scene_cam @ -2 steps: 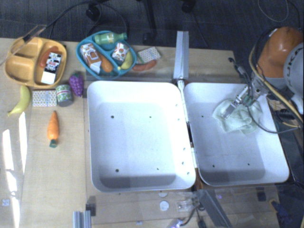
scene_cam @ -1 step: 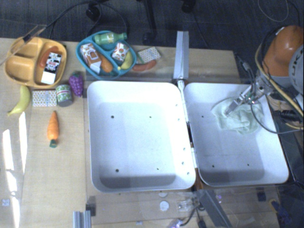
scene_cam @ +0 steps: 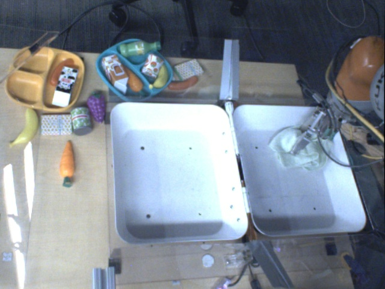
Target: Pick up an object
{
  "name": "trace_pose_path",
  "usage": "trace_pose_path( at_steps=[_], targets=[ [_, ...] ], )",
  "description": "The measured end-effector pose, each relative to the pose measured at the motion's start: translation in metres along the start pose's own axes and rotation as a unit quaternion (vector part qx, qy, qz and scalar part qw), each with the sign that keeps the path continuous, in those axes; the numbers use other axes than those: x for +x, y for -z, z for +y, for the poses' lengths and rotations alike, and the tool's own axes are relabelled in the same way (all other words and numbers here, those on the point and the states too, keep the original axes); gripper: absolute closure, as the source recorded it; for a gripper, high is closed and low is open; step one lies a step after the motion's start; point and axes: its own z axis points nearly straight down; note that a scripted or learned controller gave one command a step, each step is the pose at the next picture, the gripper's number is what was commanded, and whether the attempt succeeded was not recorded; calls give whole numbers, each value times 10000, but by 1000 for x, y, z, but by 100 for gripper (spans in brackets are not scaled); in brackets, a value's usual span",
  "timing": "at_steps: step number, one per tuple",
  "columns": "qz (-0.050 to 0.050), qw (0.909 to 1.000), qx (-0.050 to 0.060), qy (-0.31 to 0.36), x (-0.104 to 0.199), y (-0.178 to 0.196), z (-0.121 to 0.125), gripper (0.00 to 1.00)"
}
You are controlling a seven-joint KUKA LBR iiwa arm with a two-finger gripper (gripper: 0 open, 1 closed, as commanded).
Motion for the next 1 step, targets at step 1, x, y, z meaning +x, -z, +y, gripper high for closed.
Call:
trace_pose_path(
  at_steps=[1],
  targets=[
    [-53, 9936, 8, 1128, 0, 0, -2, 0]
  ],
)
